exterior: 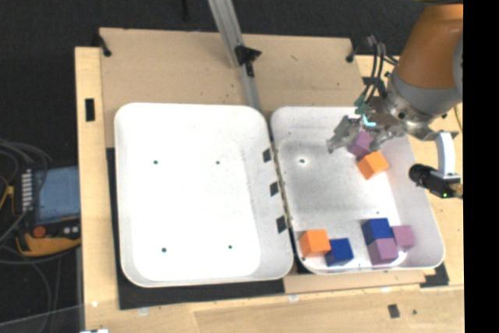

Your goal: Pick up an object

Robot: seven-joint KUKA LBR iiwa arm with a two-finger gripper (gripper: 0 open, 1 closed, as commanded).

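Purple block sits between the tool fingers

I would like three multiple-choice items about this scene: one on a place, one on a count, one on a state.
1. Where do the blocks lie?
A. left bin
B. right bin
C. bare bench

2. How many orange blocks are there?
A. one
B. two
C. four

3. The gripper is
A. over the right bin's far part
B. over the left bin
C. off the bench

Key:
1 B, all blocks lie in the right bin.
2 B, one orange block beside the gripper, another at the near edge.
3 A, it hangs by a purple block there.
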